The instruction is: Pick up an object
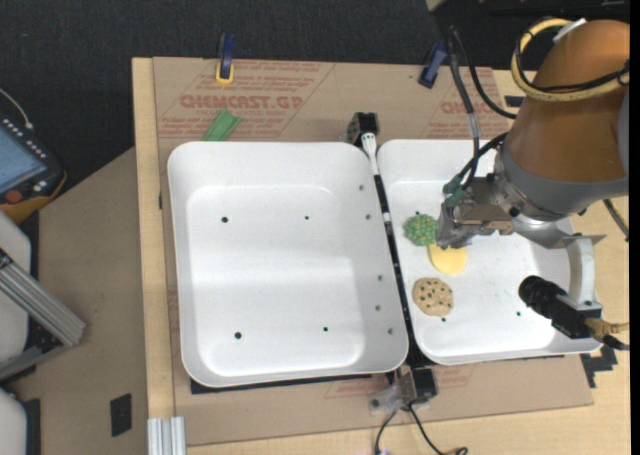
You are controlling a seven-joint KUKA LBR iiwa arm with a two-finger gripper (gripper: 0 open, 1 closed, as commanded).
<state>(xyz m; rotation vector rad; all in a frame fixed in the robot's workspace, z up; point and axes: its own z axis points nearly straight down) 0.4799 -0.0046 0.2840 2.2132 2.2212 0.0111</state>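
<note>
The gripper (447,235) hangs right of the frame's middle, between the green ball (420,229) and yellow piece (449,260); finger state unclear, so it should center on 1 toy before squeezing.

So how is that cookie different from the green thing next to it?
The cookie is tan, flat and round with dark specks; the green thing is bumpy and rounded. The cookie lies clear of the gripper, nearer the bin's front; the green thing sits right beside the gripper. Both are in the right bin.
</note>
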